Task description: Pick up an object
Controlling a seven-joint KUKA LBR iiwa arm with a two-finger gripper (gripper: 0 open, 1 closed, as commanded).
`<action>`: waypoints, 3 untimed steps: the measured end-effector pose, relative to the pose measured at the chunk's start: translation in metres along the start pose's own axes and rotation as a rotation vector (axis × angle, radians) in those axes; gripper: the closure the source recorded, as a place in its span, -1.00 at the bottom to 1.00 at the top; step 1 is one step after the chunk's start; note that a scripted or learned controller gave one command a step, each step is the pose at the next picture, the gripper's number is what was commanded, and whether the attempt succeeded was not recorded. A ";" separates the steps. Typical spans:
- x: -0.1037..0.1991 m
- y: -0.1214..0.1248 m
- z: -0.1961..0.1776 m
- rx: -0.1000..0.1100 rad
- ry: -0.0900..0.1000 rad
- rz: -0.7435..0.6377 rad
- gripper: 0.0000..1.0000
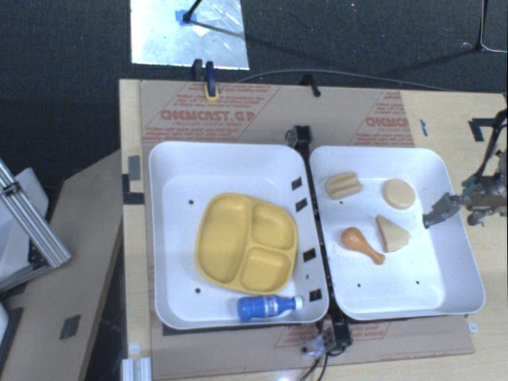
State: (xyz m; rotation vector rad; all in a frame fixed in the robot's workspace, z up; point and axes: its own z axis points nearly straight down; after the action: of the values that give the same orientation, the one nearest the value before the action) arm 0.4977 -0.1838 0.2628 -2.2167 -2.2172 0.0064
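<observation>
I see the gripper (438,211) at the right edge of the frame, over the right bin's (397,300) rim; whether it is released or clenched I cannot tell. In that bin lie a bread roll (343,185), round biscuit (398,194), drumstick (362,244) and wedge (392,233). The left bin (175,213) holds a yellow tray (247,241) and blue bottle (268,307).

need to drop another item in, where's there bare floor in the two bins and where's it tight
Right bin: the whole front strip is bare, below the drumstick and wedge. Its back half is crowded, with the bun and round piece, and the gripper at the right rim. Left bin: bare along the back wall and left side; the yellow tray and blue bottle crowd the front.
</observation>
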 end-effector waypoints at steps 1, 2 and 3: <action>0.000 0.002 -0.005 -0.009 -0.002 -0.003 -1.00; -0.005 -0.006 0.046 -0.006 -0.001 -0.001 -1.00; -0.010 -0.001 0.106 -0.005 -0.001 -0.001 -1.00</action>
State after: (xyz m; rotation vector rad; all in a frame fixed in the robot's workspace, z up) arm 0.4960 -0.1935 0.1568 -2.2191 -2.2210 0.0014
